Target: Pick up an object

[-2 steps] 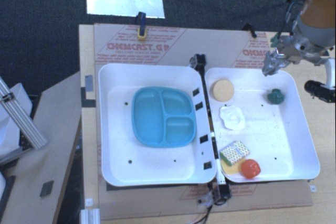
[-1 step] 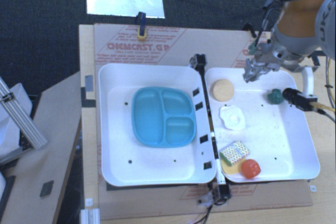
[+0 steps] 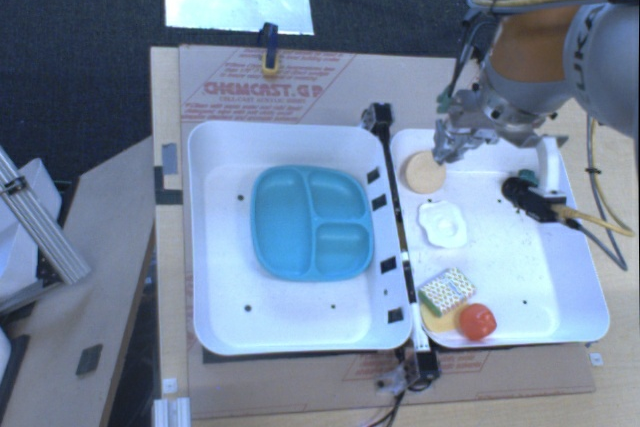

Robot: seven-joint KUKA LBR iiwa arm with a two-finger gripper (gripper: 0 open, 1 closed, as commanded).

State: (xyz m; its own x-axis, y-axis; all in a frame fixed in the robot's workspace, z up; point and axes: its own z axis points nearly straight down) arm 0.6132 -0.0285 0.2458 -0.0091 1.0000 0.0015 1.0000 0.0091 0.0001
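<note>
I am watching the end effector [image 3: 452,147] hovering just over the far right edge of the tan disc [image 3: 424,174]. I am reading that as lining up for a pick, since the disc is lying flat and clear of its neighbours. I cannot tell whether the end effector is released or clenched, and nothing is showing in its grasp.

The disc is sitting in the right bin [image 3: 560,265]. I am counting five loose things there:
- one tan disc
- one white egg-shaped piece [image 3: 442,223] just in front of the disc
- one checkered block [image 3: 447,290], one yellow piece [image 3: 434,317] and one red ball [image 3: 478,320], all well in front of the disc and crowding together, which is likely making them harder targets

To the disc's left, one blue divided plate [image 3: 310,223] is lying alone in the left bin [image 3: 215,215]. That is making two bins.
</note>
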